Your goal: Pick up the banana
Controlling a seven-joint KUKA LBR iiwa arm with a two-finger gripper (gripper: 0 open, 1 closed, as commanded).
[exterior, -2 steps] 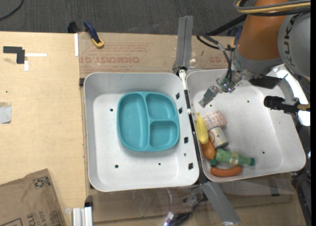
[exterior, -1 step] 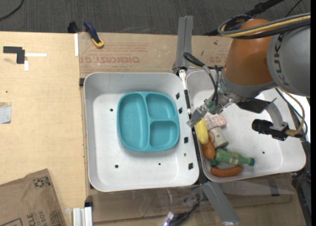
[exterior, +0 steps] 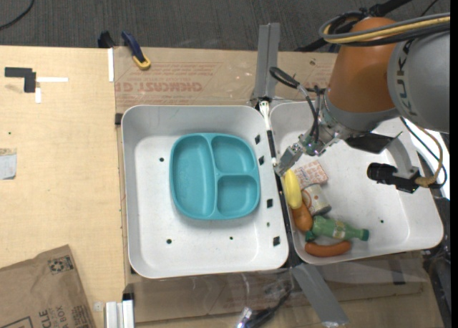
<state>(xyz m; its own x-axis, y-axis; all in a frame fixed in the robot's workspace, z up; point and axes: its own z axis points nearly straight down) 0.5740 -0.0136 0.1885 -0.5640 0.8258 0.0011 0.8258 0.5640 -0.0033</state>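
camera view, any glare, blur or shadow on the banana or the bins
Camera view: the banana reads sharp and evenly lit; the left bin shows soft light with no hard glare; the arm casts only faint shadow on the right bin; the gripper looks slightly soft.

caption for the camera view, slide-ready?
KUKA arm's gripper poised just above the banana at the right bin's left edge; teal divided tray sits in the left bin.
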